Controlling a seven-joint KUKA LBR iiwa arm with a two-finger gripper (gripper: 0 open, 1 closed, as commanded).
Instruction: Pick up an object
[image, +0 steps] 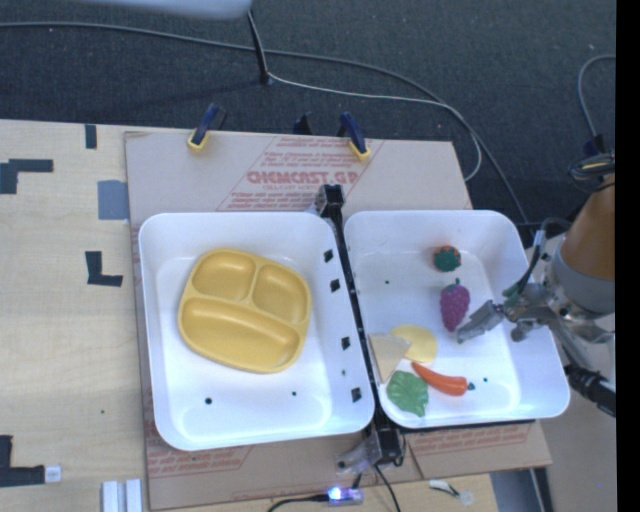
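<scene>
**Jaws hanging low over the right bin, beside the purple grapes**

The arm (590, 250) is reaching in over the rim of the right bin (500, 225), and its jaws (490, 318) are standing spread apart, with nothing between them. One dark finger is pointing toward the purple grapes (454, 304), which are lying just beside the jaws, so I judge these are the likely target.

A little further from the jaws, on the same side, the yellow piece (418, 342) and the orange carrot (440, 379) are lying near each other, and the green leafy toy (408, 392) is just past them. The small red and green fruit (446, 258) is sitting apart, toward the bin's far wall.

Well away from the jaws, the left bin (165, 240) is holding only a yellow divided plate (244, 308); it is probably serving as the place for dropping things.
</scene>
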